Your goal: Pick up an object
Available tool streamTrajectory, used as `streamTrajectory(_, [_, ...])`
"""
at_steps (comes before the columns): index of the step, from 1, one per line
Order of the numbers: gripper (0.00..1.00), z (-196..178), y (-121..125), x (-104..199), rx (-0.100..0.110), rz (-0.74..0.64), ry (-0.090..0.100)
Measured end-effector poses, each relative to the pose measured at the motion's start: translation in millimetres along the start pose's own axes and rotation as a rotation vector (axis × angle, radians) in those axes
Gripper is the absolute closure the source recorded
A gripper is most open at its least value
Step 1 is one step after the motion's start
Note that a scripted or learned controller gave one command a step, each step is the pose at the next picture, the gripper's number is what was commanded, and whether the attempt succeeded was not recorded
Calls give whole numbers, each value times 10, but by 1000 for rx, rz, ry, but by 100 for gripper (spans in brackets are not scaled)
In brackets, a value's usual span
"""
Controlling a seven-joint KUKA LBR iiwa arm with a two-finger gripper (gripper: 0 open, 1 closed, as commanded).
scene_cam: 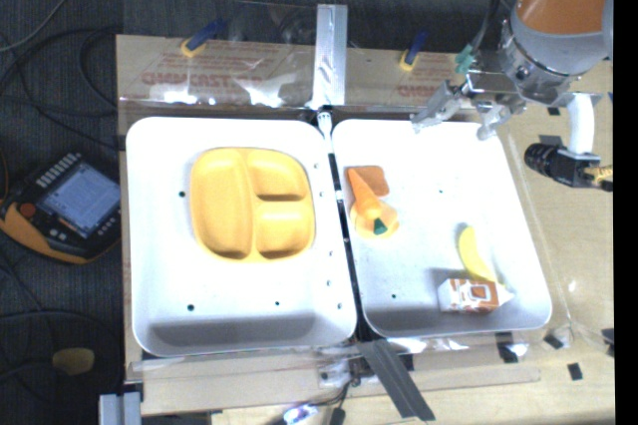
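My gripper (461, 117) hangs over the far edge of the right bin (429, 313), its two grey fingers spread apart and open, with nothing between them. Below it in that bin lie an orange toy carrot (370, 202) near the left wall, a yellow banana (476, 253) toward the front right, and a small orange-and-white carton (470, 294) right in front of the banana. All three things are well apart from the gripper.
The left bin (159, 313) holds a yellow divided tray (252, 204). A metal divider strip (330, 64) stands at the back between the bins. A handheld pendant (60, 209) lies on the floor at the left.
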State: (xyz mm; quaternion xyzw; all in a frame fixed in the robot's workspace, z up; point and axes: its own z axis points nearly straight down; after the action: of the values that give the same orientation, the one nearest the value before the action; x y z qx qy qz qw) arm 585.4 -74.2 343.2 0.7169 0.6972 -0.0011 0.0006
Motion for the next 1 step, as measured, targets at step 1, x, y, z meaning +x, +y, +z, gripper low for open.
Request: streamTrajectory(1, [0,0,0,-1,0,0,0])
